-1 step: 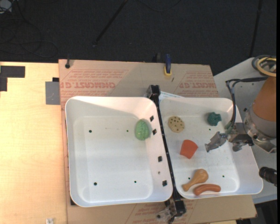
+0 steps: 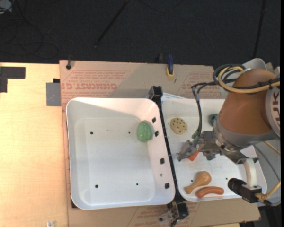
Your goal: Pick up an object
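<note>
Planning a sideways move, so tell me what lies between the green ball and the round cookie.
In the camera view, the two bins' adjoining white walls, with black clips on them, lie between the green ball in the left bin and the cookie in the right bin.

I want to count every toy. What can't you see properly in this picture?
- Teal thing in the right bin: the arm covers most of it, camera view.
- Whether the gripper holds anything: too blurry and small.
- Right bin's far side: hidden under the arm.
</note>
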`<action>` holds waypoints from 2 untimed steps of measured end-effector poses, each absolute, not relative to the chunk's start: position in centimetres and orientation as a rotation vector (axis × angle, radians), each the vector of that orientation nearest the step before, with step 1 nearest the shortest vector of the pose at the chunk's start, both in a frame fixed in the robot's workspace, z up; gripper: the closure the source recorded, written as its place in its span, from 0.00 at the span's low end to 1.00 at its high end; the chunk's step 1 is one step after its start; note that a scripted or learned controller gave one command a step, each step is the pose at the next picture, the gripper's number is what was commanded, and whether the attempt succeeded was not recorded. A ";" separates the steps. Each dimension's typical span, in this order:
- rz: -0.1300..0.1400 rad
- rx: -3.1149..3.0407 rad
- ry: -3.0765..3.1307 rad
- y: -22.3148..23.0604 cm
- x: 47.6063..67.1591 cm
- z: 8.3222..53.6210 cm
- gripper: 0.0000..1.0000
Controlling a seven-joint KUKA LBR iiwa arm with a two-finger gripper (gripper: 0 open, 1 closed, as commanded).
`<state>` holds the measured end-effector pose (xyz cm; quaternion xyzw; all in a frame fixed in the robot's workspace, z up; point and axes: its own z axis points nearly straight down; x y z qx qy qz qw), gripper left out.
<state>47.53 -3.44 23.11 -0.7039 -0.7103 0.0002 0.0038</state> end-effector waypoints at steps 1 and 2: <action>0.006 -2.218 -2.219 -3.1 54.3 18.5 0.00; 0.009 -2.219 -2.213 -4.2 47.3 18.7 0.00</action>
